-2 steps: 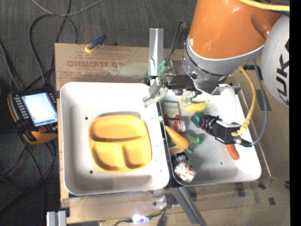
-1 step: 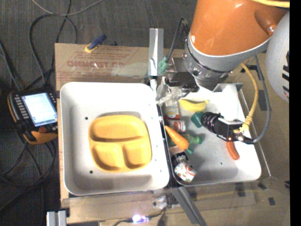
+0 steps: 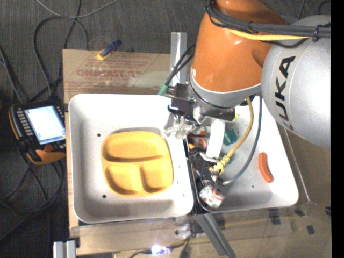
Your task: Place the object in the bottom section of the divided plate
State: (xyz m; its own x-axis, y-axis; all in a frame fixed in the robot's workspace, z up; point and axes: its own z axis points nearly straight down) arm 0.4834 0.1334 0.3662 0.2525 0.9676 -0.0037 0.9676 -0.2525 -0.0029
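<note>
A yellow divided plate [image 3: 138, 161] lies in the left white bin [image 3: 86, 144], with one wide section on its far side and two smaller ones on its near side. All three sections look bare. My gripper [image 3: 177, 125] hangs over the wall between the two bins, just beyond the plate's far right corner. The orange wrist hides most of it. A small reddish-brown object [image 3: 198, 141] shows just right of the gripper in the right bin [image 3: 279, 192], partly hidden.
The right bin holds an orange carrot-like piece [image 3: 264, 167] near its right side, a teal object [image 3: 230, 137] under the wrist and a round white item with red and green marks [image 3: 211, 196] at the front left. A handheld pendant [image 3: 40, 125] lies left of the bins.
</note>
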